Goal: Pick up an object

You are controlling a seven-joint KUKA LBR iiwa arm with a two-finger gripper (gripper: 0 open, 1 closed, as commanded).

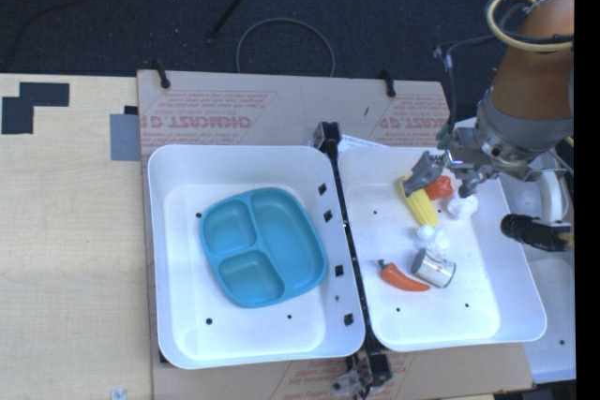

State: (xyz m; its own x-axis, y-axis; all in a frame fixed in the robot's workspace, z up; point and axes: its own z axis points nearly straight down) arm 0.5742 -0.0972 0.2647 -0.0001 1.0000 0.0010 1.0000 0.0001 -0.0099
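Objects for picking lie in the right bin (506,318): a yellow corn-shaped toy (419,206) toward the far side, an orange-red item (438,189) touching its upper end, a small white piece (460,207) just beside that, another white lump (433,241) below the corn, a metal can (434,269) on its side near the bin's middle, and an orange-red pepper-like toy (403,277) lying just left of the can, its tip touching or nearly touching it. All cluster in the far and central part of the bin; the near part is bare white floor.

Left bin (178,295) holds a blue three-compartment tray (262,244), set at a slant. A black divider clip strip (339,239) runs between the two bins. Cardboard sheet (244,112) lies under both bins; a tan benchtop (66,248) extends to the left.

Arm (530,80) enters from the right, orange band uppermost, wrist angled down toward the far side of the right bin. Gripper (441,175) sits directly over the upper end of the corn and the orange-red item, crowding that cluster. Whether the jaws are spread or pressed together cannot be told; dark metal parts overlap the toys there, and no object is clearly seen between them.
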